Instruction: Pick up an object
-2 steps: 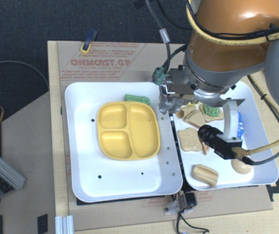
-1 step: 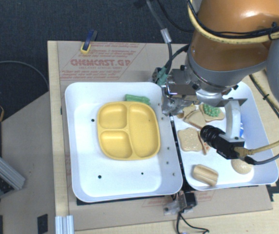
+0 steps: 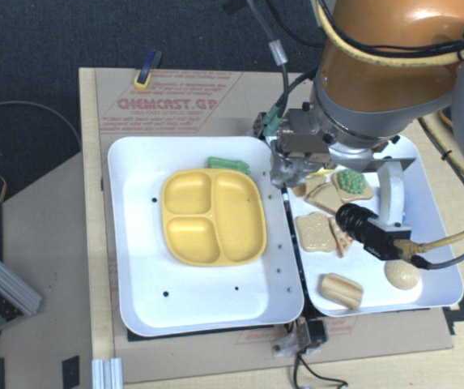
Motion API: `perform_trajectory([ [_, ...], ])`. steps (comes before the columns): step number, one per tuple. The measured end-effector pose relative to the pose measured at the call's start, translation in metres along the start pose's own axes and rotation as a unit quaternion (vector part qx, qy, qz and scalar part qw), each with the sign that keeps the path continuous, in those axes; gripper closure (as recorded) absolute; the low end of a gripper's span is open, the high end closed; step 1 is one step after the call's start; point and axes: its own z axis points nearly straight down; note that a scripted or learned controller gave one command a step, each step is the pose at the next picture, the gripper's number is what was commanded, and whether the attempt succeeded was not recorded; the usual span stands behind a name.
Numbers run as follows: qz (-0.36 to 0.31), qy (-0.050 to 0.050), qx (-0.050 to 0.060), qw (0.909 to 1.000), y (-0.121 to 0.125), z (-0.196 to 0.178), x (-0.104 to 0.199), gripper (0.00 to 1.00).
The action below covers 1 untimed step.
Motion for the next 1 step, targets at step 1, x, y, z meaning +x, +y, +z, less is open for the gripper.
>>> perform_trajectory([
  [1,-0.001,0.0,-0.001,1.0,0.0005,-0.0101,0.0007,1.0],
])
